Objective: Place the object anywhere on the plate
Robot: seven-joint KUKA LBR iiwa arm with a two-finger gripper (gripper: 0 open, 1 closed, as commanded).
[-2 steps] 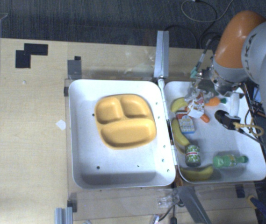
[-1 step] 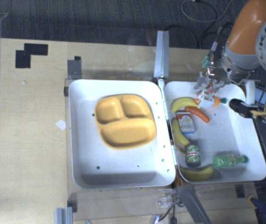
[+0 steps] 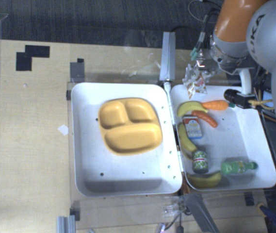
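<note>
The yellow plate [image 3: 129, 125] is ringed by bare floor in the left bin [image 3: 87, 178]. The gripper [image 3: 196, 79] is seen at the right bin's [image 3: 266, 174] upper edge; its grip cannot be told.

The grey arm [image 3: 273, 28] at the far right bears black letters, partly seen, reading "KUKA". Labels on the small packages are too blurred to read.

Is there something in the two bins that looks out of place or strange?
Nothing is spilled or broken. The yellow plate sits slightly askew in the left bin, bare. The toy foods lie jumbled in the right bin: the green bottle on its side, a banana against the near wall.
</note>
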